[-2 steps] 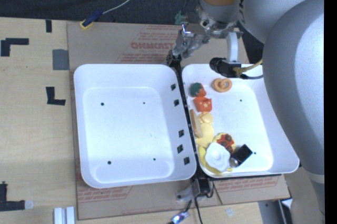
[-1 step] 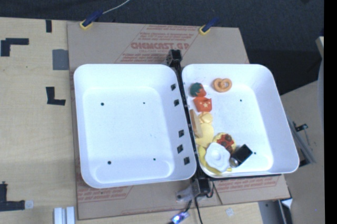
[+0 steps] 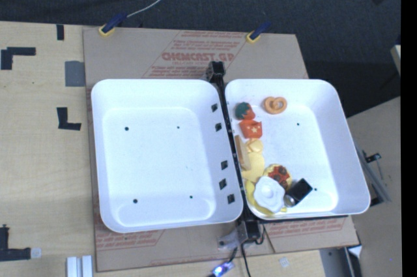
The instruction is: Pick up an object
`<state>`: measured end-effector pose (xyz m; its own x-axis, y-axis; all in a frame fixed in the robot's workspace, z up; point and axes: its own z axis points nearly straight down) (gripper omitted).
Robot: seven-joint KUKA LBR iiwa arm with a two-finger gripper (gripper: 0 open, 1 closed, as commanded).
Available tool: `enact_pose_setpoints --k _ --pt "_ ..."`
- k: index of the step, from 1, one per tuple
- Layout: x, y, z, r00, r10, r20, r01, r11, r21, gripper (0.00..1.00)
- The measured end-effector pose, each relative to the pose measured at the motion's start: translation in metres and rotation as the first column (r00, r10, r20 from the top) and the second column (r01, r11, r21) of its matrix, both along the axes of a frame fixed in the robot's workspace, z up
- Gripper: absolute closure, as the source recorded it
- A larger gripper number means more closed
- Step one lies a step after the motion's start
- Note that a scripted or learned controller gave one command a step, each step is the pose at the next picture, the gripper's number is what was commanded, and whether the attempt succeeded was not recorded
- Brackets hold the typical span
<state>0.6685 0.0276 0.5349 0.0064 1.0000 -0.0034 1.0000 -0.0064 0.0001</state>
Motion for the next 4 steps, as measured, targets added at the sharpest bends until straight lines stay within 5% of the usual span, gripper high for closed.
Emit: enact_pose_setpoints --k 1,2,4 --pt "-0.052 0.098 -0.210 1.000 0.014 -0.019 -0.014 1.000 0.002 1.00" --pt "-0.102 0.154 -0.266 1.000 0.013 -0.010 -0.013 1.000 0.002 1.00" --pt "-0.099 0.152 -0.243 1.000 0.012 -0.008 -0.012 1.000 0.003 1.00"
